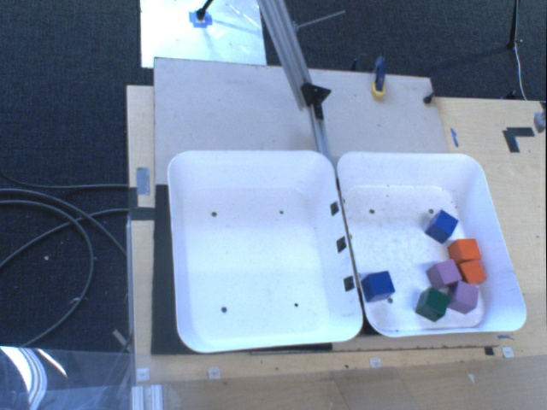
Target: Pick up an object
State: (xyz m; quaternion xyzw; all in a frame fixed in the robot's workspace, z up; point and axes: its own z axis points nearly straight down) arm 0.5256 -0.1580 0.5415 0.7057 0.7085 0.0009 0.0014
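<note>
Nearest me, a green cube (432,303) sat by the near wall of the right bin (498,229), touching two purple cubes (444,273). Two orange cubes (464,249) lay just beyond them, with one blue cube (442,226) farther back. Another blue cube (377,285) stood apart to the left, beside the left bin (256,165).

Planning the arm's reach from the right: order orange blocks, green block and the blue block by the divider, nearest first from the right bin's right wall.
1. Orange blocks, beside the right wall.
2. Green block, toward the front.
3. Blue block, at the divider.
</note>
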